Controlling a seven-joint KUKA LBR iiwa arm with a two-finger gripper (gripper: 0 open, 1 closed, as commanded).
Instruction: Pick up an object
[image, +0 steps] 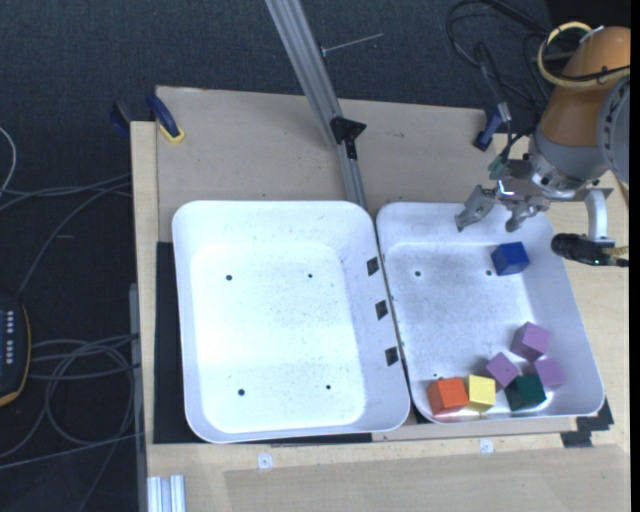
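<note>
Nothing is picked up yet. The tool (500, 206), fingers spread and holding nothing, hangs at the frame's upper right, just above the blue block (510, 258). Descent and grip remain.

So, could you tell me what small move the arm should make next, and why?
Probably shift the gripper toward the blue block and lower over it. The gripper hangs open with nothing between its fingers over the far end of the right bin, and that block sits alone just nearer the camera, apart from the cluster in the near corner.

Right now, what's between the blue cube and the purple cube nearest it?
Nothing: bare white bin floor separates the blue cube from the purple cube, seen from above.
</note>
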